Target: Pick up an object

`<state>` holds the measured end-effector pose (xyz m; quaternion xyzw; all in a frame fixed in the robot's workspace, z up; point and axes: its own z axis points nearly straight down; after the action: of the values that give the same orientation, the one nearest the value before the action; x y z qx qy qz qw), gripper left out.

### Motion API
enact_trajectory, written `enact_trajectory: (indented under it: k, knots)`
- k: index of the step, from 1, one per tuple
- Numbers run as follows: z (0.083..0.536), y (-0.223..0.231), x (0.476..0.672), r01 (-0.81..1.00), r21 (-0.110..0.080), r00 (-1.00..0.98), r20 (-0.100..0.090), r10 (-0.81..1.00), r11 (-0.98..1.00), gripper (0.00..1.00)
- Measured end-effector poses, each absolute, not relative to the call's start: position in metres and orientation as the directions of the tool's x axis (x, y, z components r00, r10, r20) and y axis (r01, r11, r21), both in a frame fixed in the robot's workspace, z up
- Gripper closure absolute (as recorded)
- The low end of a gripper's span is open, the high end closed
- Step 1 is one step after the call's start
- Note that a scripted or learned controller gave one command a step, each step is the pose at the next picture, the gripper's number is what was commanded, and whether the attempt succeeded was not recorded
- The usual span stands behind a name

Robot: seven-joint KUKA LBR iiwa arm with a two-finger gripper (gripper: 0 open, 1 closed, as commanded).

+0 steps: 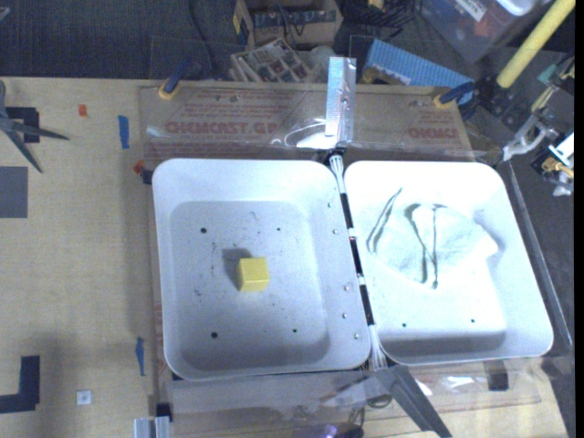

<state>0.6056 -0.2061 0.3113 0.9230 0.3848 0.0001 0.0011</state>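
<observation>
Where red print reads "CHEMCAST" behind bins, yellow block (254, 274) sits in L bin (182, 190).

Single fixed camera above bench (73, 245), looking down aslant, both bins (182, 190) in frame.

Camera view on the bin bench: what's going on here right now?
Nothing is being handled at this moment. A small yellow block lies on the floor of the left bin, near its middle, untouched. The right bin holds a crumpled piece of white cloth or plastic with dark strips; I can't tell exactly what it is. The pick has not started or is between tries, and the block looks like the obvious thing to pick.
</observation>
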Motion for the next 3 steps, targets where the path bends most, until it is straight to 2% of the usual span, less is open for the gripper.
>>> enact_trajectory:
  k: [1, 2, 3]
  knots:
    - [0.268, -0.217, 0.623, 0.438, -0.002, 0.899, -0.002, 0.438, -0.899, 0.00]
    - [0.296, -0.223, 0.603, 0.201, 0.000, 0.980, -0.002, 0.201, -0.980, 0.00]
    - [0.296, -0.222, 0.603, 0.202, -0.001, 0.979, -0.002, 0.202, -0.979, 0.00]
